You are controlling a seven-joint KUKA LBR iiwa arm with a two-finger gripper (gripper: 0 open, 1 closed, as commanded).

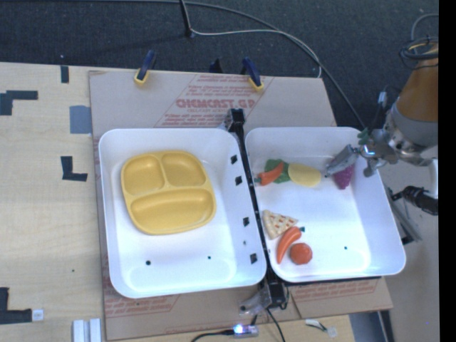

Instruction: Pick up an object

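The right bin [370, 262] holds several toy foods. A yellow lemon-like piece [305, 174] lies beside an orange carrot with a green top [271, 172]. A pizza slice [278, 223], an orange-red pepper [287, 243] and a red tomato [301, 254] sit nearer the front. A small purple piece [344, 177] lies near the bin's right wall. My gripper [355, 165] hangs over that purple piece, open, with one finger on each side of it. Whether the fingers touch it I cannot tell.
The left bin [128, 276] carries a yellow divided plate [167, 191]. A black divider with clips [246, 191] runs between the bins. Blue-and-yellow clamps [144, 68] hold the cardboard at the back. Cables trail across the dark floor behind.
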